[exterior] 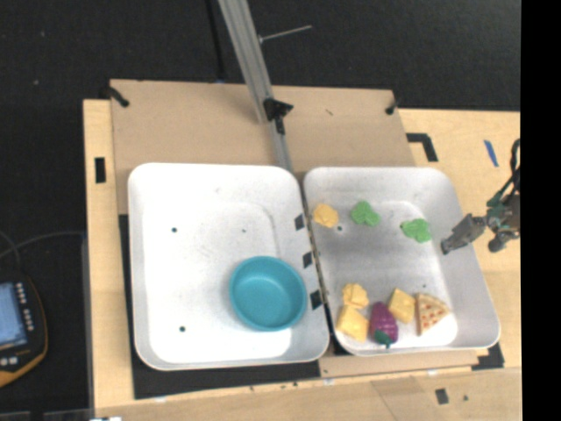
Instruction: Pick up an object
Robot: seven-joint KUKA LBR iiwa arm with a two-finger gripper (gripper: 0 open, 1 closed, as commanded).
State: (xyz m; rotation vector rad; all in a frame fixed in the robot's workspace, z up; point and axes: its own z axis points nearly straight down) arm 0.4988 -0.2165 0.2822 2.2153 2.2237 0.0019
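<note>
2 shallow white bins sit side by side on the tan counter (368,393). The left bin (175,209) holds a blue bowl (267,292) near its lower right corner. The right bin (386,182) holds the small toys: a yellow piece (326,215) near the upper left, 2 green pieces (365,214) (416,229) along the upper part, and along the lower edge a cluster of yellow blocks (353,311), a purple piece (383,322), another yellow block (401,304) and a pizza slice (430,311).

The end effector (478,232) sits at the right rim of the right bin, just beside the right-hand green piece but apart from it. Nothing is seen in its grasp; how far it is open I cannot tell. A grey metal pole (247,51) slants down from the top toward the gap between the bins.
</note>
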